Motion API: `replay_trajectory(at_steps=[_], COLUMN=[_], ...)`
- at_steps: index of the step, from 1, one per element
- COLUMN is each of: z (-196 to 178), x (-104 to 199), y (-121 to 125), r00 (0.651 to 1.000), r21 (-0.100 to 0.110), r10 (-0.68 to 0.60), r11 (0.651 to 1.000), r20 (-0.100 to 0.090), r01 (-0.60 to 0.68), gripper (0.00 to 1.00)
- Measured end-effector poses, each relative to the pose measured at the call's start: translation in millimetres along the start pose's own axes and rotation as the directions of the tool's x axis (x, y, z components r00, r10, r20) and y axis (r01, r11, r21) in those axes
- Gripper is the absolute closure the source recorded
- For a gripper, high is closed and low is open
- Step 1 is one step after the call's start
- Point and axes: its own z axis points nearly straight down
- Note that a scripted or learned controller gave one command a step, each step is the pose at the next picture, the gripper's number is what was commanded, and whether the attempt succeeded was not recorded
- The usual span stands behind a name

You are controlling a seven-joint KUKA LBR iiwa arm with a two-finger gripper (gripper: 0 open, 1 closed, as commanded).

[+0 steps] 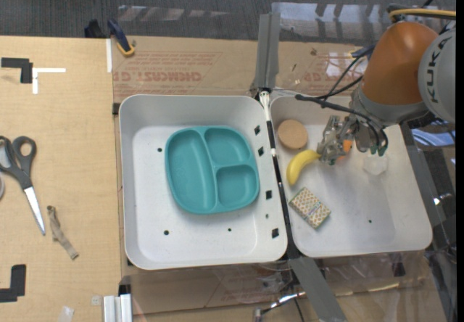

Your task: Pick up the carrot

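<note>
Camera view: pincer (335,145) hung low in the right bin (406,233).
Pincer: its opening could not be told; something orange, probably the carrot (348,144), sat against it.
Neighbours: banana (301,164) just beside, cookie (293,134) near, sponge (310,207) farther.
Advice: centre on the carrot, close firmly, lift straight, avoiding the banana.
Left bin: teal plate (212,169).

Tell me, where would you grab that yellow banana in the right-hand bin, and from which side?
Grip the yellow curved banana across its middle, coming straight down from above. It lies flat on the white right bin, so only its top and sides are reachable, and its ends taper and might slip. Close across its narrow width, not along the curve.
</note>
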Motion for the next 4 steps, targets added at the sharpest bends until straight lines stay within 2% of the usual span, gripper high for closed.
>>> replay_trajectory(at_steps=[1,3,4], z=[-126,-145,-176], x=[50,47,101], y=[78,78,-14], r00=[0.989,0.988,0.926], r21=[-0.003,-0.002,-0.003], r10=[-0.15,-0.152,-0.378], r11=[0.989,0.988,0.926], r20=[-0.004,0.006,-0.005], r01=[0.15,0.152,0.378], gripper=[1.0,1.0,1.0])
